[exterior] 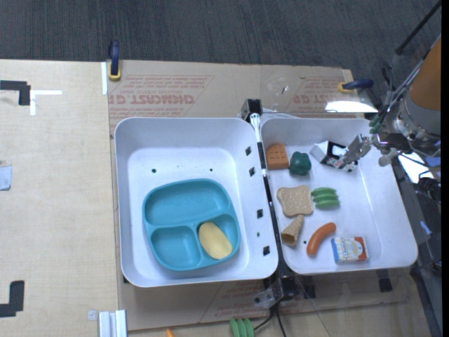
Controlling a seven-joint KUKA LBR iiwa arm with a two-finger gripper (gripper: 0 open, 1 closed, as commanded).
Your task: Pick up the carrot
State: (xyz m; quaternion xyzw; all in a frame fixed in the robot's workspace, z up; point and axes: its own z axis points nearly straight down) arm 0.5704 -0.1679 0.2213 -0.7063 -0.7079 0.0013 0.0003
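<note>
Landmark: the right bin (393,209), which holds all the loose food; everything below is placed against it.
Carrot: the carrot (320,238) lies flat in the near half of the right bin, slanted, with nothing on top of it.
Neighbours: a cone-shaped piece (292,230) lies just beside the carrot on the side toward the bins' shared wall, a small carton (349,249) sits near it on the other side, a bread slice (295,201) and green pods (325,198) lie just beyond it.
Gripper: the gripper (349,156) hangs over the far part of the right bin, well apart from the carrot; I see nothing between its fingers, and from here I cannot tell how wide they stand.
Step in hand: reaching, as I judge it, with the carrot untouched.
Doing it well: travel toward the near side, turn the wrist so the fingers close across the carrot's narrow width, not along it.
Risk: coming down off-centre probably nudges the cone piece or the carton, or rolls the carrot away.
</note>
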